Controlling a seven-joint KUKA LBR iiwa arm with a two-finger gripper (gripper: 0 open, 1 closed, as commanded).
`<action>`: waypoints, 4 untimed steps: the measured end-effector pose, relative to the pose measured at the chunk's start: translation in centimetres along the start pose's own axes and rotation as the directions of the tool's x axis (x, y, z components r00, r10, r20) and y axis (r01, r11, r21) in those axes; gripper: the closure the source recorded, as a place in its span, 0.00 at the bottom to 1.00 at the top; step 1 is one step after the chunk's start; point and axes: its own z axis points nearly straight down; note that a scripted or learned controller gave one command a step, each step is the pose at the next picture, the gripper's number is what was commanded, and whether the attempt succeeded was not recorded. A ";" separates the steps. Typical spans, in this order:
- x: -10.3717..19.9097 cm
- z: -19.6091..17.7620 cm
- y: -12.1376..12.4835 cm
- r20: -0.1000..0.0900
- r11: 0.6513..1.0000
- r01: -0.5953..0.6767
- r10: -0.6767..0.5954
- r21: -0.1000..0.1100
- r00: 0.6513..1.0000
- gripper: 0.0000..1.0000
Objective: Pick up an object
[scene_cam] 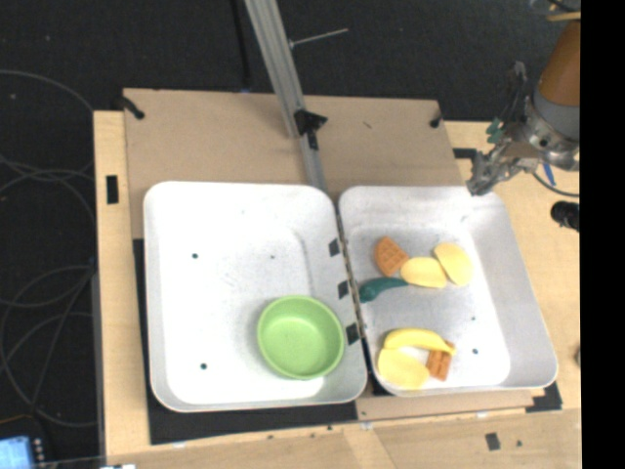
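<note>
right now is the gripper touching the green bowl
Apart. The camera view shows the gripper at the right bin's top edge, while the green bowl sits in the left bin.

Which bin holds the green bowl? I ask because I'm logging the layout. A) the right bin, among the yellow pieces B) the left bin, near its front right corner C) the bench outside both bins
B: the green bowl sits inside the left bin, near its front right corner, apart from the yellow pieces in the right bin.
</note>
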 end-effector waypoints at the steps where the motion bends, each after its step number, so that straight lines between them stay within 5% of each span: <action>1: 4.9 -1.0 -2.2 -0.002 1.000 0.000 0.000 0.003 1.000 1.00; 4: 17.8 -1.5 -9.8 -0.002 1.000 -0.002 0.002 0.003 1.000 1.00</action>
